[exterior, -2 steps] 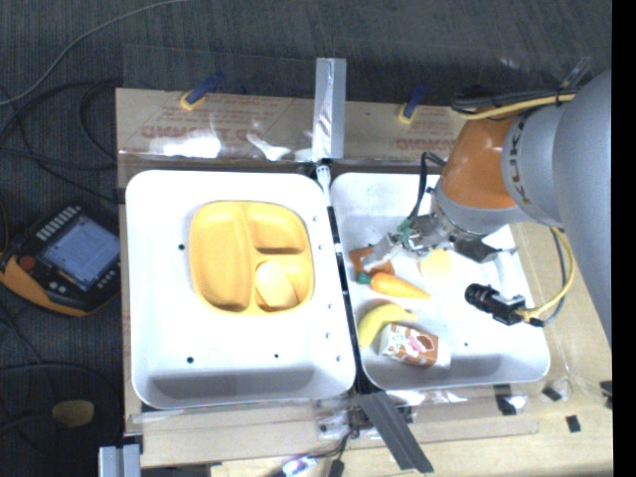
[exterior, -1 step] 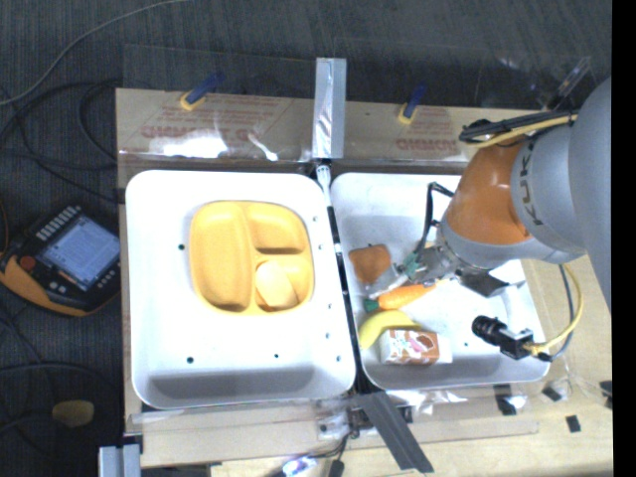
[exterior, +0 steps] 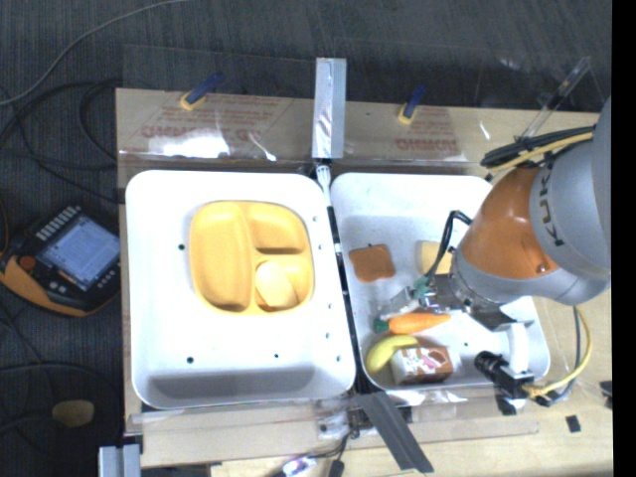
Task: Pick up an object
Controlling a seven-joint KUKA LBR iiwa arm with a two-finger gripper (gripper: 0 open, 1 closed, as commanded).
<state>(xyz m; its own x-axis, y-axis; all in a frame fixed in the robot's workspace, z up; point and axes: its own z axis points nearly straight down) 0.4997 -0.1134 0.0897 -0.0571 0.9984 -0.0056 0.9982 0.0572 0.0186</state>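
Observation:
The right bin (exterior: 397,192) holds several things. A brown toast-like square (exterior: 372,262) lies near its left wall. An orange carrot (exterior: 418,321) with a green end lies in the middle. In front of the carrot sit a yellow banana (exterior: 386,350) and a small brown-and-white packet (exterior: 424,363). A pale yellow item (exterior: 428,256) shows partly beside the arm. My gripper (exterior: 429,293) hangs low in this bin, just above the carrot and close to it. The wrist and its orange band (exterior: 502,238) cover the bin's right half.
The left bin (exterior: 159,346) holds a yellow divided plate (exterior: 248,256). A ridge between the two bins (exterior: 338,266) runs just left of the toast. Clamps and tape sit along the bench's back edge (exterior: 328,117).

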